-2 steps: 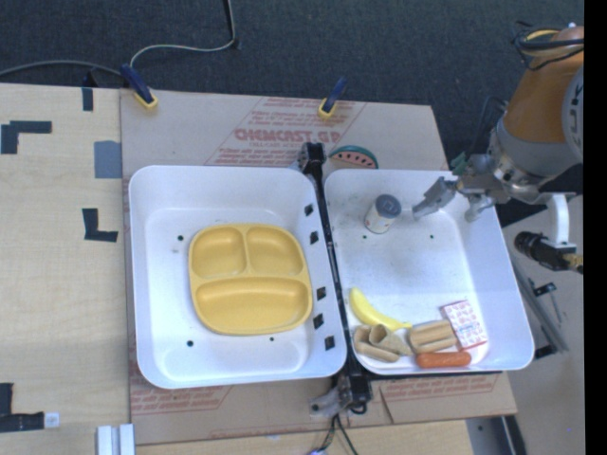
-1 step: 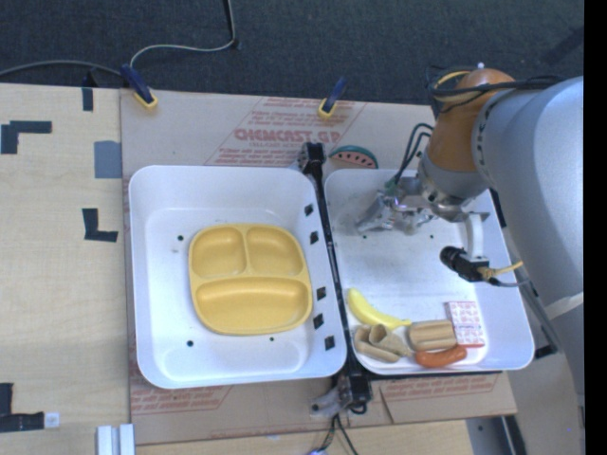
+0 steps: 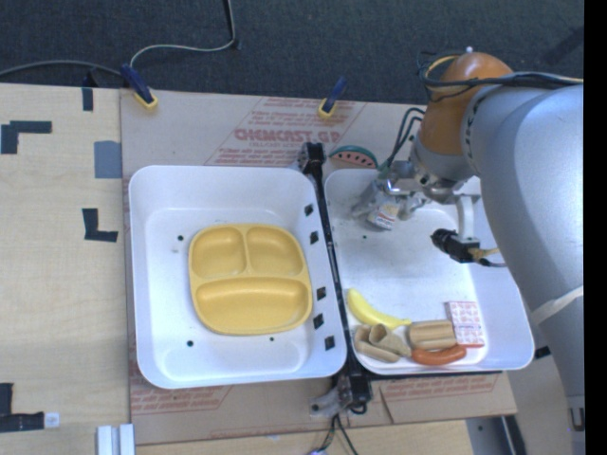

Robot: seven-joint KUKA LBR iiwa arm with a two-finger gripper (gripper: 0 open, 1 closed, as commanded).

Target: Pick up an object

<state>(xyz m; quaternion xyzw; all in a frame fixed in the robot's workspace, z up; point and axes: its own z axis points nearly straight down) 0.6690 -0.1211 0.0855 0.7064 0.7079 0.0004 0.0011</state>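
Brown cardboard covers the desk (image 3: pixel 57 254), and two white bins sit on it side by side. The left bin (image 3: pixel 156 282) holds a yellow plate (image 3: pixel 250 279) with three parts. The right bin (image 3: pixel 427 263) holds the small toy foods. They all lie at the near edge: a yellow banana (image 3: pixel 372 310), a tan piece like a bun (image 3: pixel 432 333), a red sausage (image 3: pixel 439 355), some small tan bits (image 3: pixel 377 345) and a little white card with red marks (image 3: pixel 465 321). The big grey arm (image 3: pixel 531 178) comes in from the right, and its pincer (image 3: pixel 384 209) hangs over the far part of the right bin, near the wall between the bins. I cannot tell if the pincer is released or clenched, because its tip is a blurry grey and white lump. I cannot see any toy in it. So I think the job is at the reaching step and nothing is picked up yet. The toys are well apart from the pincer, down at the other end of the bin. Next, the pincer would need to move toward the near edge, stop over one toy, go down and squeeze it. The banana lies a bit apart from the pile, so it looks like the easy one. The others touch each other and may slide.
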